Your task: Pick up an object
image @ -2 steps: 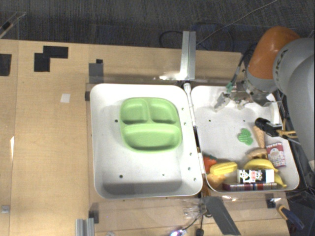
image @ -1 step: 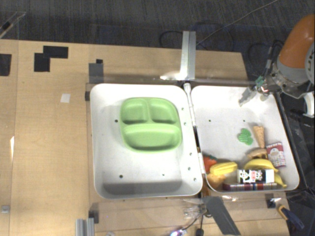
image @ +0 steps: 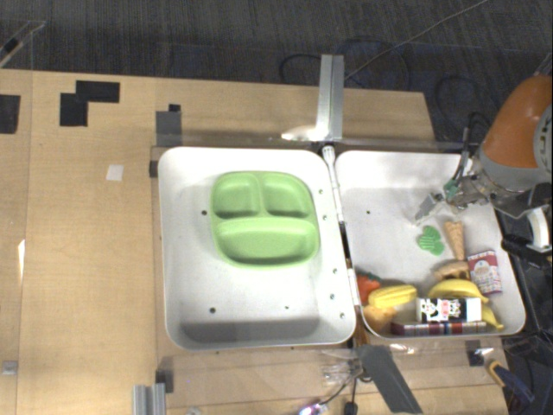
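My gripper (image: 439, 199) hangs low over the upper right part of the right bin (image: 380, 188), at the end of the grey arm with its orange band (image: 518, 137). Just below it lie a small green leafy toy (image: 430, 240) and a tan cone (image: 454, 239). Along the bin's front edge are a red and white packet (image: 485, 271), a banana (image: 467, 290), a black and white carton (image: 449, 309), a yellow piece (image: 390, 297) and a red piece (image: 367, 281). Nothing shows in the gripper.
The left bin (image: 186, 258) holds a green divided plate (image: 263, 217). A metal post (image: 332, 93) stands behind the rim between the bins. Cables (image: 510, 249) run beside the right bin's outer edge.
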Controlling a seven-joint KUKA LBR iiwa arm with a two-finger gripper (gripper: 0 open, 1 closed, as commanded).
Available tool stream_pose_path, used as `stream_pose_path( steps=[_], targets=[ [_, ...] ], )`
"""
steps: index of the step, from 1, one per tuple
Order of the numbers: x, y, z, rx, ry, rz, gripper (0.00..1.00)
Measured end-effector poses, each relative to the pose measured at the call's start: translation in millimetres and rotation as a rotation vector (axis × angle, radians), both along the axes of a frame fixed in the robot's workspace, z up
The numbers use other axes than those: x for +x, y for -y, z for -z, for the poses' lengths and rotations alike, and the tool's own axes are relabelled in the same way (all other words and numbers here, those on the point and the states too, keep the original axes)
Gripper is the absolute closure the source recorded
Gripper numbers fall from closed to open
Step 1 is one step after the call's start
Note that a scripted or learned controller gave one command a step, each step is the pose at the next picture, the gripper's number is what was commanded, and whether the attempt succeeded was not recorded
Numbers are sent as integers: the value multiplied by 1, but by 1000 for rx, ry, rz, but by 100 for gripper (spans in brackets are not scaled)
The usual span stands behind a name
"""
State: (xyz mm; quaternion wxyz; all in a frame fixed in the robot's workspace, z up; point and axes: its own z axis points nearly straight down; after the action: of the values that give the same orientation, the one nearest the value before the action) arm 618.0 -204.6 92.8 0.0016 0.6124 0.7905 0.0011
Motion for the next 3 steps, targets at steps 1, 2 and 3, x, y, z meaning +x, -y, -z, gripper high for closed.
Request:
stream_pose_path(
  steps=[1, 2, 3],
  targets=[
    [-41, -13, 2, -4, 14, -116, 0],
    [-37, -13, -14, -7, 26, -115, 100],
    [-45, -55, -110, -1, 4, 37, 100]
  ],
)
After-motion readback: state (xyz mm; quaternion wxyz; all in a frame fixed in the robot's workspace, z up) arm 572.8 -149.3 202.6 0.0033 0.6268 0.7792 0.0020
